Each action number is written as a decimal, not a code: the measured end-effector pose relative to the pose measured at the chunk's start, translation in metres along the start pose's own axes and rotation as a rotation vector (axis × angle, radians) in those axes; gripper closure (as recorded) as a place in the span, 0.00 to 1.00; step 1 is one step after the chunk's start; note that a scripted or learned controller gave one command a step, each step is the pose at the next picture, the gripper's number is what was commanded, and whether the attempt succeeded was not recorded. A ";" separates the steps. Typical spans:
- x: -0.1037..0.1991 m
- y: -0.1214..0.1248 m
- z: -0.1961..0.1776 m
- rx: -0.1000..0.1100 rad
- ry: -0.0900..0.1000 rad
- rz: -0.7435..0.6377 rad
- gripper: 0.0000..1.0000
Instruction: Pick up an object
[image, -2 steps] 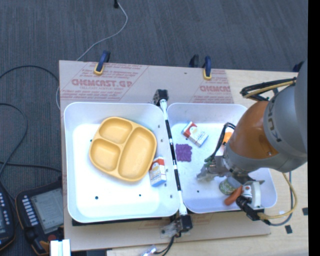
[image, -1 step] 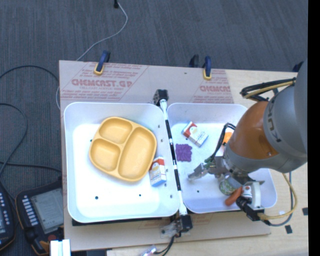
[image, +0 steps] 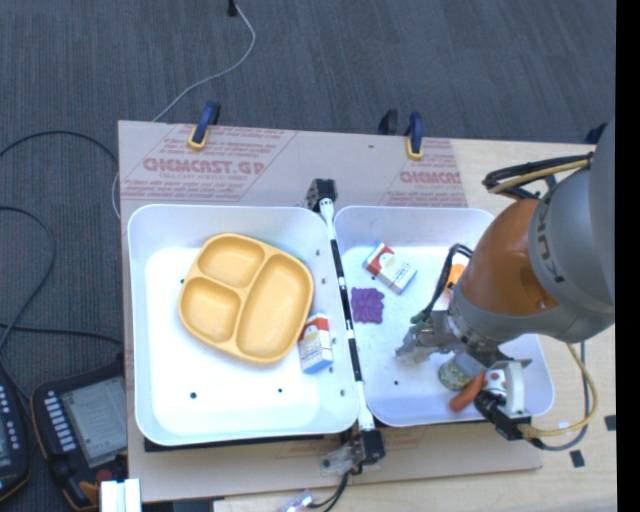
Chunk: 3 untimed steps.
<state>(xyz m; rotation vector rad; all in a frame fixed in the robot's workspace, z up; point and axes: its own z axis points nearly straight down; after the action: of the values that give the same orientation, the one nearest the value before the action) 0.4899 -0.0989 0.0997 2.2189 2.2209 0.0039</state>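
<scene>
Camera view, from above the counter (image: 140, 150): your gripper (image: 425, 340) hangs low in the right bin (image: 400, 215), its fingers dark and bunched, and you cannot tell whether they are spread or closed; nothing shows between them. The nearest likely pick is the purple piece (image: 367, 305), just left of the gripper, lying flat, its long axis running roughly up the frame. The risk, as a judgement: a descent here lands beside it, closing on bare bin floor; the small carton (image: 389, 267) sits farther back.
</scene>
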 end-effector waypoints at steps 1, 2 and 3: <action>0.000 0.000 0.000 0.000 0.000 0.000 0.00; 0.000 0.000 -0.006 0.005 0.001 -0.001 1.00; 0.000 0.000 -0.006 0.005 0.001 -0.001 0.00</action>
<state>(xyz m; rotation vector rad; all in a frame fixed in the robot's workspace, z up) 0.4901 -0.0984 0.1059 2.2210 2.2247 -0.0007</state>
